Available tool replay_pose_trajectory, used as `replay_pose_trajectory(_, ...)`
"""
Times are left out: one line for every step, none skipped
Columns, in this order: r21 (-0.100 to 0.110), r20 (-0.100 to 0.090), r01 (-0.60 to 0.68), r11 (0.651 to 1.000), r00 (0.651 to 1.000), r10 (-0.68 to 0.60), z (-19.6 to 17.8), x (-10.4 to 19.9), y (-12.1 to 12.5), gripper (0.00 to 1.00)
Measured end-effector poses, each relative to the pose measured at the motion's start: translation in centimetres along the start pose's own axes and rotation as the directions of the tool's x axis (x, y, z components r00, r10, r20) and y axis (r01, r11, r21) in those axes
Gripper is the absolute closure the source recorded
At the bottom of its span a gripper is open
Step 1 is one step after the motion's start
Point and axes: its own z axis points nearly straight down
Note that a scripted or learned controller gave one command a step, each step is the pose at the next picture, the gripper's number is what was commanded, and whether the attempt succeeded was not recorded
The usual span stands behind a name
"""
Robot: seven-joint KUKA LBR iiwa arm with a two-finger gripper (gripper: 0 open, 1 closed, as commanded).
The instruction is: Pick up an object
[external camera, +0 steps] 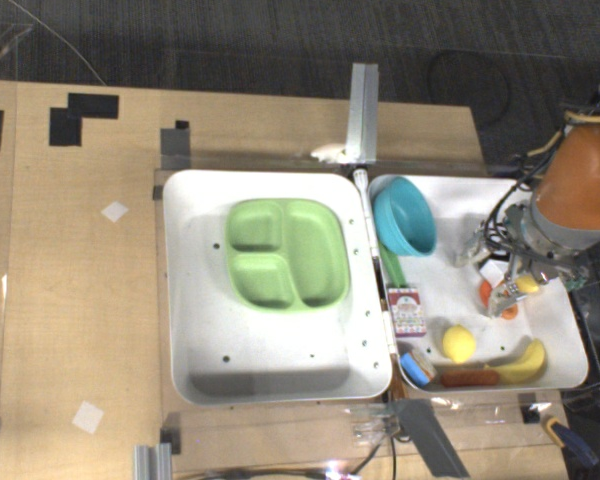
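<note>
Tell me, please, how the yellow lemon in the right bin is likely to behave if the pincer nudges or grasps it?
The lemon looks round and smooth, so it would probably roll away from a sideways nudge. It lies apart from the banana with bare floor around it, so little would stop it. Its curved skin may slip between flat fingers unless gripped across the middle.

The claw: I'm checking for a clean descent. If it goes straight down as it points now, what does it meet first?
Probably the small orange object beneath the claw in the right bin; depth is unclear.
</note>
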Motion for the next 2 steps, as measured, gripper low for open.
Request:
replay_pose_trajectory(0.002,0.000,-0.120,0.993,0.993,0.120,-0.2,3.5,2.8,0.00)
replay_pose_trajectory(0.005,0.004,-0.276,0.961,0.961,0.276,-0.3,5.7,5.1,0.00)
